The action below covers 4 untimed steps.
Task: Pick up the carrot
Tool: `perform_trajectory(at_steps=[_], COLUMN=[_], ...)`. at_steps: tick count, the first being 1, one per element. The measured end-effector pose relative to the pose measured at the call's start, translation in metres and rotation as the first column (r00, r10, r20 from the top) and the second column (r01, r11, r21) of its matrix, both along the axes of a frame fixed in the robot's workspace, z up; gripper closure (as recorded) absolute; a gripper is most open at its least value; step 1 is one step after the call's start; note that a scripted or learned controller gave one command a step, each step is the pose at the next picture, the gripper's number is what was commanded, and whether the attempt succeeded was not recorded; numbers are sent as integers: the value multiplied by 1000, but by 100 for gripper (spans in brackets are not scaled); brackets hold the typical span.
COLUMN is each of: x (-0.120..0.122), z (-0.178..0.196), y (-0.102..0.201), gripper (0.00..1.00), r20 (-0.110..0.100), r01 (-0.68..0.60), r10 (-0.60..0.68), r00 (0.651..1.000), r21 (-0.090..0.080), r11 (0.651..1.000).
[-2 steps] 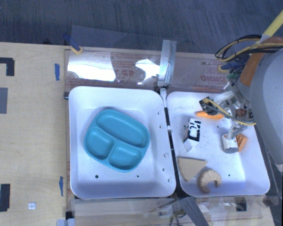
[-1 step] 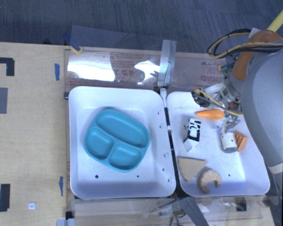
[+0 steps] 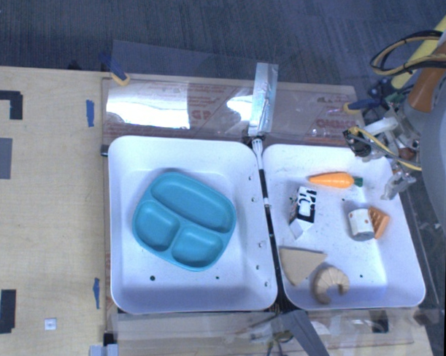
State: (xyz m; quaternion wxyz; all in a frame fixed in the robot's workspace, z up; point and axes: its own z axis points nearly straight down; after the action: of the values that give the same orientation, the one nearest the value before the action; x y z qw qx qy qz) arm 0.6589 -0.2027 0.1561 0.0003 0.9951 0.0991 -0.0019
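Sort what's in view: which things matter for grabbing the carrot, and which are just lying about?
For the job:
carrot, in the right bin
tool, beside the carrot's green end

Lying about:
blue divided plate, in the left bin
black-and-white carton
croissant

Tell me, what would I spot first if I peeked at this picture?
The big blue plate with three compartments, sitting alone in the left bin. Next, the bright orange carrot lying near the top of the right bin, with a black-and-white carton below it to the left. The robot's claw hangs by that bin's upper right edge, apart from the carrot.
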Motion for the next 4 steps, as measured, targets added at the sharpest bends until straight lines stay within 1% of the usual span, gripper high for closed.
perform_trajectory(at_steps=[1,2,3,4], x=[-1,-3,-5,-5], z=[-28,-65,-37,-20], y=[48,71,-11,55], gripper=[0,0,0,0], r20=[-7,-3,1,-2], r01=[-11,-3,0,-15], r10=[11,3,0,15], r00=[1000,1000,1000,1000], r21=[5,2,0,5], r11=[1000,1000,1000,1000])
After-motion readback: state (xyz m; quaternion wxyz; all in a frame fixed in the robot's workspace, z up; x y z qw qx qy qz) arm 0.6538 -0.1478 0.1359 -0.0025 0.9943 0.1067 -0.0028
